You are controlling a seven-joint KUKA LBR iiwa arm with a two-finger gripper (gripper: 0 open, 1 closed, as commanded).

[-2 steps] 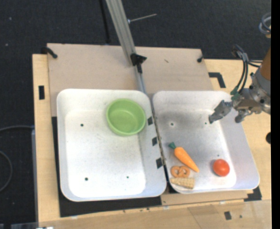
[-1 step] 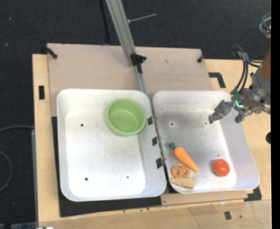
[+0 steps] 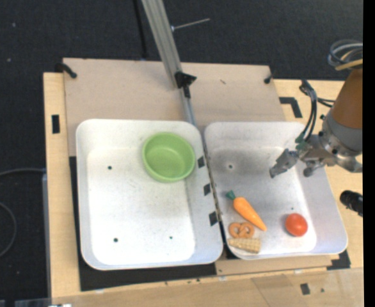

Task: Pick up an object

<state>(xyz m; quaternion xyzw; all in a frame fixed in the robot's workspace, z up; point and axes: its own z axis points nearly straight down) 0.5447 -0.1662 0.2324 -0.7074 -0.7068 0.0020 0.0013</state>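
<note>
Well, I see my arm [image 3: 349,110] reaching in over the right bin [image 3: 251,139], and I will use that bin to tell where things are. My claw [image 3: 296,165] hangs above the far right part of this bin, over bare white floor. It looks spread apart, with one finger [image 3: 281,165] pointing left and another one just beside it on the right. I see nothing between them.

Near the front edge of the right bin lie the small things I could pick. A carrot [image 3: 249,212] with a green top lies at a slant, close to the bin's left wall. Just in front of it sit a pretzel [image 3: 240,229] and a waffle piece [image 3: 246,244], touching each other. A red tomato [image 3: 295,225] sits to the right of the carrot, apart from it. All of them are well apart from my claw.

Left of the right bin is the other bin [image 3: 98,190], and a green bowl [image 3: 168,157] stands upright in its far corner.
</note>
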